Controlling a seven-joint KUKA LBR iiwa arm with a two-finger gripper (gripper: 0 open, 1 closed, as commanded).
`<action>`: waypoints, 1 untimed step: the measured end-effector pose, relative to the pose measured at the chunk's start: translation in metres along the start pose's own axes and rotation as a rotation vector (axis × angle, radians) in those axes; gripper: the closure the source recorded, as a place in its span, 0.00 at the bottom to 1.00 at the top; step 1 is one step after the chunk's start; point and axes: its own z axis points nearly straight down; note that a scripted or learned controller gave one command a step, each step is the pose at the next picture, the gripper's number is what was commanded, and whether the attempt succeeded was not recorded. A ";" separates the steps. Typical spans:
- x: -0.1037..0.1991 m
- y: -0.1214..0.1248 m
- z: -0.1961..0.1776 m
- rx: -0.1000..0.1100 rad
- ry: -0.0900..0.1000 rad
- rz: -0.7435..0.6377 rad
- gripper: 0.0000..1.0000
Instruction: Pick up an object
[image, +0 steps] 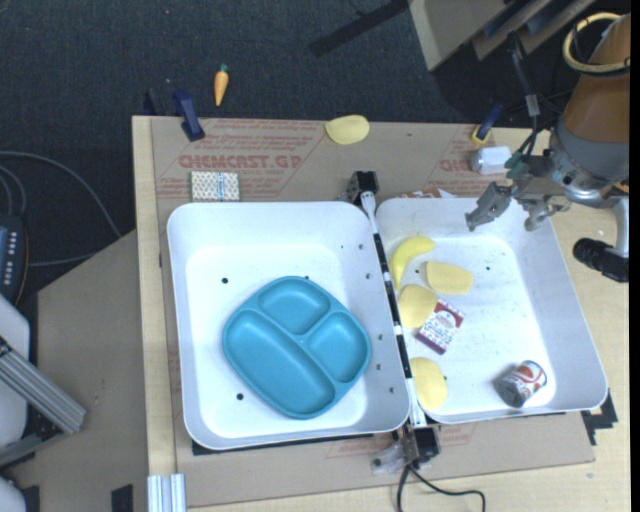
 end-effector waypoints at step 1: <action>0.049 -0.026 0.145 -0.001 0.000 0.000 0.00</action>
